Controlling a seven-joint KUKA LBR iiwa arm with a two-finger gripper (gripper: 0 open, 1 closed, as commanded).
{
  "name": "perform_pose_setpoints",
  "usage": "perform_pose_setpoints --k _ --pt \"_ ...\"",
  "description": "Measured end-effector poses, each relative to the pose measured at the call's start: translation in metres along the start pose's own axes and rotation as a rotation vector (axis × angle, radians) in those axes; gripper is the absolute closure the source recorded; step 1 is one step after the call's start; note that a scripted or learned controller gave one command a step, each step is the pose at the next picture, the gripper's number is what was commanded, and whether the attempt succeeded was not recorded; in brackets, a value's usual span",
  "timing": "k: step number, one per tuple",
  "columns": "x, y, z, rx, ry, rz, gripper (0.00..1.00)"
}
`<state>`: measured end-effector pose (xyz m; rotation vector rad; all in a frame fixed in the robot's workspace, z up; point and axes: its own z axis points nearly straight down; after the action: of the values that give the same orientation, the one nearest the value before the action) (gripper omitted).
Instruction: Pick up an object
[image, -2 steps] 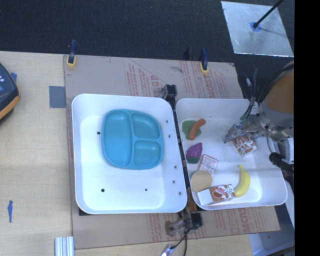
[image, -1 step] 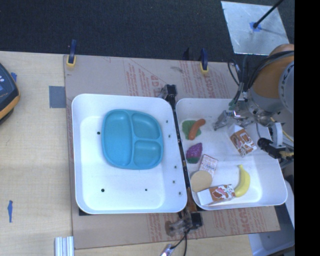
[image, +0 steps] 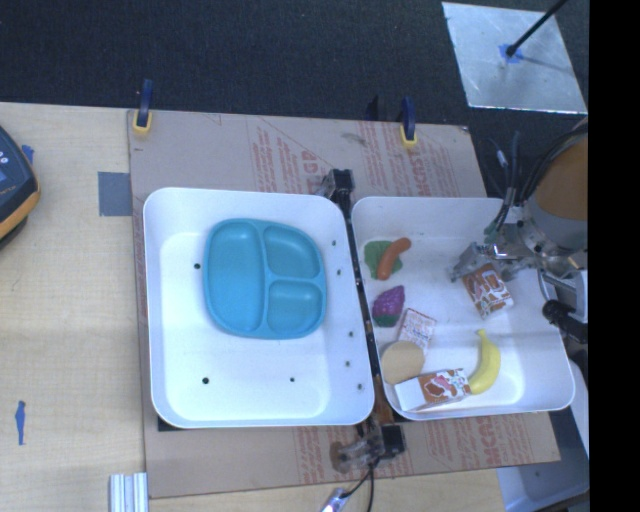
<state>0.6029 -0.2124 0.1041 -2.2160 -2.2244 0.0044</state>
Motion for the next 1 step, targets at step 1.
perform_pose_setpoints --k 1 --pt "0.0003 0.0534 0.0119 -0.001 0.001 0.000 0.00"
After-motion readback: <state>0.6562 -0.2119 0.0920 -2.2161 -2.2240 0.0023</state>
